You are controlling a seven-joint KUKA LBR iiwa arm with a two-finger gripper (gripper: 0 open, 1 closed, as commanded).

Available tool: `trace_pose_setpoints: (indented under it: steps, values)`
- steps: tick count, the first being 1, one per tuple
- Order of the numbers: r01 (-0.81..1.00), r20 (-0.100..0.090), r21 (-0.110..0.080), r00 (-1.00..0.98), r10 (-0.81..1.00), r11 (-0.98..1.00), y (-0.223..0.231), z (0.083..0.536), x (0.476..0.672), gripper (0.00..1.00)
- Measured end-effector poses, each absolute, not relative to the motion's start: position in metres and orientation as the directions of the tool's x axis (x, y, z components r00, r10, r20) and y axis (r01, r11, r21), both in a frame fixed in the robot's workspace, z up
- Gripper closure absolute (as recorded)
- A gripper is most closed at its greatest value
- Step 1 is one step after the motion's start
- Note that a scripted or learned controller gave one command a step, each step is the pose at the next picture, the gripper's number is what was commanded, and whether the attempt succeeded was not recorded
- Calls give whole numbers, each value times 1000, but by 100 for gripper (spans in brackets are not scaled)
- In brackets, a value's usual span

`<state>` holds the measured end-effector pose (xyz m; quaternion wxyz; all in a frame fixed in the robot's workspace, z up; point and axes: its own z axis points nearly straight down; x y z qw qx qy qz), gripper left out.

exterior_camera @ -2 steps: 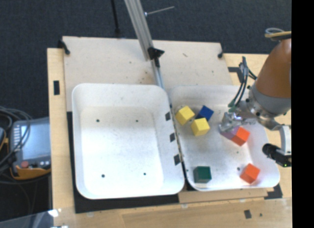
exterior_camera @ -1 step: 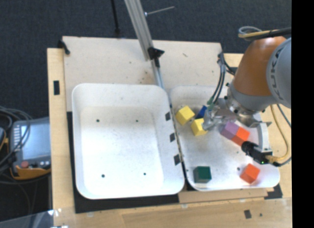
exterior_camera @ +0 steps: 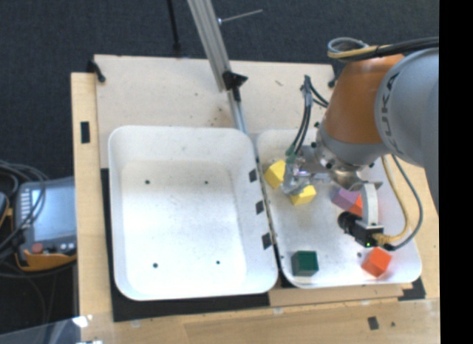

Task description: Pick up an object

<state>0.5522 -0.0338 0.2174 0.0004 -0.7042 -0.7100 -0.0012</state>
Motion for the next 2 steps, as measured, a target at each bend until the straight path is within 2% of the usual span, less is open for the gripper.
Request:
trace_pose_setpoints:
  steps: [2]
  values:
    - [1000,2,2,-10,1000,10,72,232,579,100]
